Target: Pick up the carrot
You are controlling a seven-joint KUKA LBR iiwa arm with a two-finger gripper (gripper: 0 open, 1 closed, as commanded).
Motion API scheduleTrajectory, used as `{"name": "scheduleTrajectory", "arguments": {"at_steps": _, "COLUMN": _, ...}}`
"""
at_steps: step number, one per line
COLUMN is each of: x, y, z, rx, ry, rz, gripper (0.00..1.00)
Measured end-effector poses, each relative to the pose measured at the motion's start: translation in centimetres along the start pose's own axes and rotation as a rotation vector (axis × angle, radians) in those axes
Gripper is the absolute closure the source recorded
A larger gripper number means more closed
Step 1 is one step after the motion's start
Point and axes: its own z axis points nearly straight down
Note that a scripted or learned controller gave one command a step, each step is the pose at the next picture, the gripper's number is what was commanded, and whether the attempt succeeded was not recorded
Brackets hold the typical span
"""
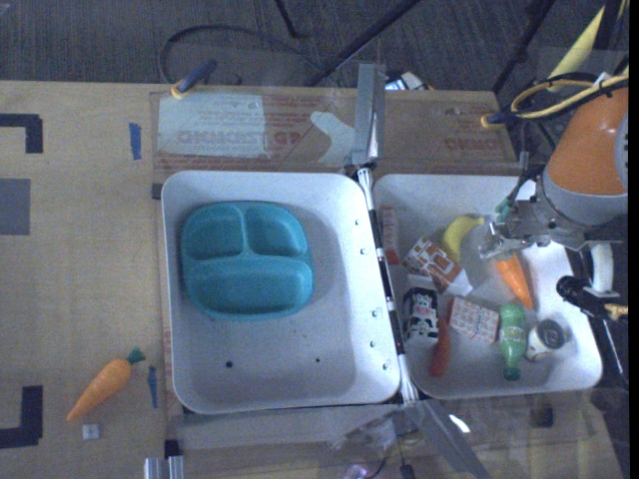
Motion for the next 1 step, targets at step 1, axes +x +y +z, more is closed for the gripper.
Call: {"name": "scheduleTrajectory", "arguments": {"at_steps": 1, "x": -5.40, "y": -6.64, "z": 4.28, "rx": 0.005, "ry": 0.001, "rz": 0.094, "gripper": 1.00}}
